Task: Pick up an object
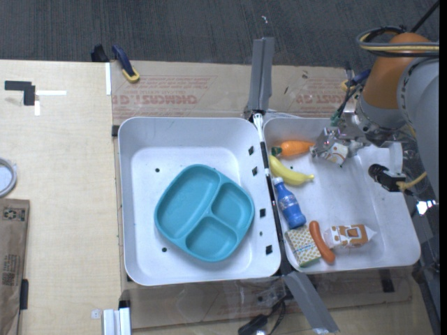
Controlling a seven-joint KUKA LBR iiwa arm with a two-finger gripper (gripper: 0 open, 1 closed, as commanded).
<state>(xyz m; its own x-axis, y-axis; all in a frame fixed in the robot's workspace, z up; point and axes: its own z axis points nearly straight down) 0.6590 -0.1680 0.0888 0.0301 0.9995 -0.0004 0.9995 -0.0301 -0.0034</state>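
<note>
The right bin (391, 208) holds an orange carrot (295, 148), a yellow banana (290, 172), a blue bottle (288, 204), a sausage (322, 243), a green sponge-like square (302, 246) and a small white carton (350, 236). My gripper (333, 149) hangs over the back of this bin, just right of the carrot and apart from it. Nothing shows between its fingers.
The left bin (136, 187) carries a blue divided plate (204, 213). A grey post (260, 75) stands behind the divider between the bins. The arm's orange band (391, 75) and cables crowd the right bin's back right corner.
</note>
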